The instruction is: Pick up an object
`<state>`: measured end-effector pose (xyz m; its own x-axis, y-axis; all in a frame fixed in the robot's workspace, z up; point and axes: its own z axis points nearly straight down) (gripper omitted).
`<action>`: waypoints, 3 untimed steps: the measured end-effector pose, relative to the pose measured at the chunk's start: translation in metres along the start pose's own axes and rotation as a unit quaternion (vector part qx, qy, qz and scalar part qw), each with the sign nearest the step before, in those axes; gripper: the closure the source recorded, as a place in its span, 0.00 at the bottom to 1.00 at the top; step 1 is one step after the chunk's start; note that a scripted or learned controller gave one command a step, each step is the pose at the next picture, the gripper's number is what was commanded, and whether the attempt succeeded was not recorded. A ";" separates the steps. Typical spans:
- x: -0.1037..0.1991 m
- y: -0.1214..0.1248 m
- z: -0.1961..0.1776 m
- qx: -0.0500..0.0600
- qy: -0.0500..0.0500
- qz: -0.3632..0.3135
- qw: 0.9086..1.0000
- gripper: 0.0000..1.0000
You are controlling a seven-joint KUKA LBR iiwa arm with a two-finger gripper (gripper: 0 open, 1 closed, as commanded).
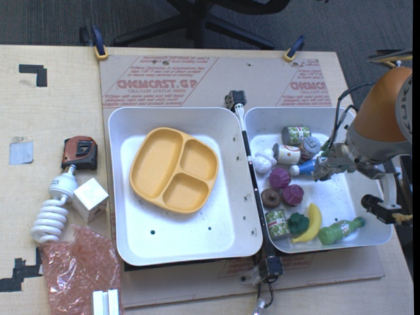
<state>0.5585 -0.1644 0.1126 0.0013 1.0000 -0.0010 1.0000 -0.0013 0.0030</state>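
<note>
Currently gripper (323, 169) sits low in the right bin (367, 241) near the blue-capped toy (304, 170); grasp state unreadable, nothing visibly lifted, pick still pending.

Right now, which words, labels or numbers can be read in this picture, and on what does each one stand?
"CHEMCAST GP": red print on the brown board, left side.
Same red print at the right: partly hidden, smaller lines blurred.
Labels on the small cans and green bottle: too small.

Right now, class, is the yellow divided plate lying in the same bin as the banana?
No: the plate lies in the left bin, the banana in the right.
</note>
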 end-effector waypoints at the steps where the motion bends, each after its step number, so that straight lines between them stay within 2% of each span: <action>1: 0.000 0.000 0.000 0.000 0.000 0.000 1.000 0.00; 2: 0.035 -0.014 0.020 0.002 0.001 -0.001 1.000 0.00; 3: 0.070 0.000 0.020 0.001 0.000 -0.001 1.000 0.00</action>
<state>0.5589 -0.0948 0.0926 -0.0006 1.0000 -0.0005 1.0000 0.0006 0.0007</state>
